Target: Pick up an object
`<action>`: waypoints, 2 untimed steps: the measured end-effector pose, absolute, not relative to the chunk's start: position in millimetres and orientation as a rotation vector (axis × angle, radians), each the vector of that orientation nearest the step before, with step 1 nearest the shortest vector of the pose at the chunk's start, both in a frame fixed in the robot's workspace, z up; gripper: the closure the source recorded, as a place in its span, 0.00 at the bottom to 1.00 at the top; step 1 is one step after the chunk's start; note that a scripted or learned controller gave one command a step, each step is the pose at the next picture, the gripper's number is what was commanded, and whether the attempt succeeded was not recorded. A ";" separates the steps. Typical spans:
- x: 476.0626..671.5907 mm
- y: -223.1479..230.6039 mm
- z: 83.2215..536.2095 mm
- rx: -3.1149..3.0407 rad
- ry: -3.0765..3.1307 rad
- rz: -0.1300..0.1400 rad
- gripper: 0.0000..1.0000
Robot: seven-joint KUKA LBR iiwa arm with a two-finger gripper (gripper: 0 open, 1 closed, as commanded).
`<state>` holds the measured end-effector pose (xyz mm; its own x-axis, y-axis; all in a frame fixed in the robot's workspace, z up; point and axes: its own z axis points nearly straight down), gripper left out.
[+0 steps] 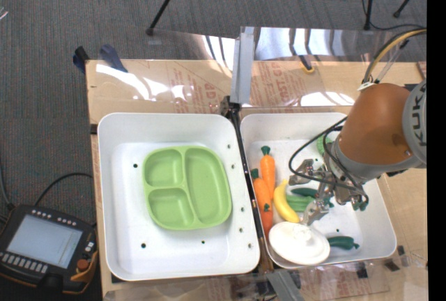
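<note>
The right bin [362,237] holds toy food: two orange carrots [265,174] along its left wall, a yellow banana [283,203] beside them, green pods [302,203] in the middle, a white lid-like dish [299,243] at the front and a dark green piece [343,243] at the front right. My gripper [317,205] hangs below the orange wrist [373,129], low over the green pods just right of the banana. Its metal fingers [311,212] point down toward the bin floor.
The left bin [118,153] carries a light green three-part plate [187,187]. A metal post [242,70] stands behind the seam between the bins. A teach pendant [42,244] lies on the floor at the lower left.
</note>
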<state>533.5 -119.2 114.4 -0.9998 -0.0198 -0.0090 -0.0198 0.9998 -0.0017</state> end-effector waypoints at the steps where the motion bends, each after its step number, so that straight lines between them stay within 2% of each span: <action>1: 635.4 -81.7 87.6 -0.054 3.139 0.002 0.00; 2: 586.8 -167.6 88.3 0.150 3.136 -0.001 0.00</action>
